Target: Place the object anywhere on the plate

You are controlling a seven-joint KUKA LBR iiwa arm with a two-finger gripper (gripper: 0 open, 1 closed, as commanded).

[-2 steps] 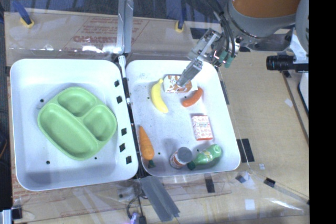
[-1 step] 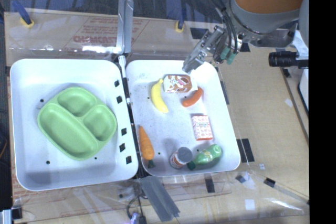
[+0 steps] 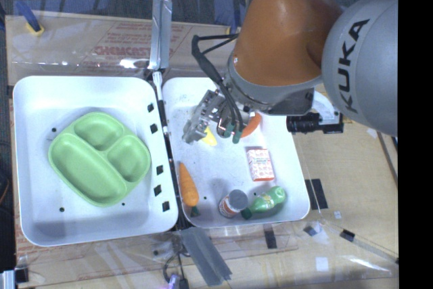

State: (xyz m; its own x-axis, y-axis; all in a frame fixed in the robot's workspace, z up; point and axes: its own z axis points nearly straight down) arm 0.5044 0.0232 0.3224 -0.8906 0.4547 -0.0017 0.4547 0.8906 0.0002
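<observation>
Surface with 2 white bins: the fingers (image 3: 201, 120), whether parted or holding anything I cannot tell, hover in the right bin (image 3: 287, 145); the carrot (image 3: 188, 186) at 6 o'clock hugs the wall, risking a miss; green plate (image 3: 99, 158) lies at 9 o'clock.

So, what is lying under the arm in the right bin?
Under the gripper lies a small yellow piece on the floor of the right bin. An orange carrot tip pokes out beside the wrist. The arm covers the bin's upper right corner, so anything there is hidden.
</observation>
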